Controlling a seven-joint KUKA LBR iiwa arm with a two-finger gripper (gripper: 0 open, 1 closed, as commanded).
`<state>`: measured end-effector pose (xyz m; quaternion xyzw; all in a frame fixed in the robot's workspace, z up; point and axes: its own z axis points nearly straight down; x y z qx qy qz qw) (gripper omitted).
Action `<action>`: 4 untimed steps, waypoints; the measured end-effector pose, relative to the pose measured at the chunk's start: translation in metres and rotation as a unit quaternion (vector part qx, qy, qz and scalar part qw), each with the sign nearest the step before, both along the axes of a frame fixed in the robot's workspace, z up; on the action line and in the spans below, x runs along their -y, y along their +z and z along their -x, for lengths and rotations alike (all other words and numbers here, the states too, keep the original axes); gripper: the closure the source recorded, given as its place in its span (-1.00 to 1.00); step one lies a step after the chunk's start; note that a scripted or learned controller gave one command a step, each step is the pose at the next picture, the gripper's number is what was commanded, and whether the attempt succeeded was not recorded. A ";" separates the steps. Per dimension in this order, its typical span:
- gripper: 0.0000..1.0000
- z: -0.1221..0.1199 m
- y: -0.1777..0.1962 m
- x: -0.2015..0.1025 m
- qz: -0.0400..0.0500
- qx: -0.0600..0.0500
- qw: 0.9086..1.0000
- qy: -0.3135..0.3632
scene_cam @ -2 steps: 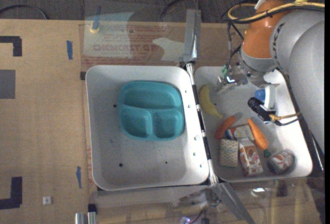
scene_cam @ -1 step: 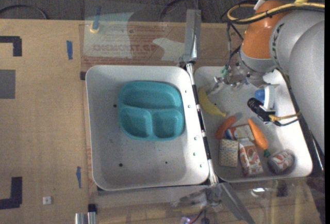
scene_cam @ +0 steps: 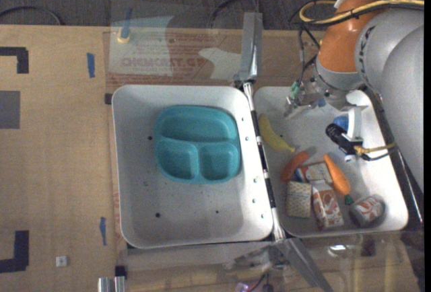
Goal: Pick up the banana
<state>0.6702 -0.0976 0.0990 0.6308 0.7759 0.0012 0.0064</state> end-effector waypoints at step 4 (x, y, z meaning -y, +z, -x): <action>1.00 0.004 0.159 -0.243 -0.003 -0.007 0.999 0.033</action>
